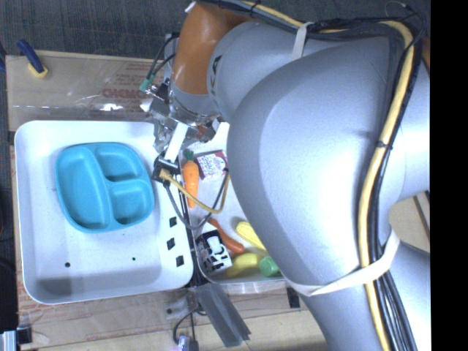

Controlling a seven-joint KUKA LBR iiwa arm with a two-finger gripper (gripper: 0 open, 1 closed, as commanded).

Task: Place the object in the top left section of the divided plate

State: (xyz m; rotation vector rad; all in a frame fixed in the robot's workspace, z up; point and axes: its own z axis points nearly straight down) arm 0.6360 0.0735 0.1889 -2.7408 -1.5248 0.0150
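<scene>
The grey arm (322, 152) fills most of the right side of the view, its orange band (196, 50) showing above the wrist as it reaches in over the seam between the two bins. On the worktop (73, 79) the left white bin (44, 269) holds the blue divided plate (102, 185), which lies flat with one long compartment along its left and two smaller ones on its right; all three look bare. The right bin (245, 284) is mostly hidden under the arm, with a few things peeking out: a small purple-and-white packet (212, 163), a yellow piece (247, 234), a green piece (268, 267) and a reddish-orange piece (230, 243). The tool (170, 168) hangs at the dividing wall between the bins, just right of the plate. An orange carrot (191, 181) sits right against its tip, long axis running roughly up and down the picture, but wires and the wrist crowd the spot, so I cannot tell whether the tool is open or closed, or whether the carrot is truly in its grip or merely lying beside it. The plate lies to the left of the tool, near at hand, so the coming move would likely be a short carry leftward toward the plate's upper left section.
</scene>
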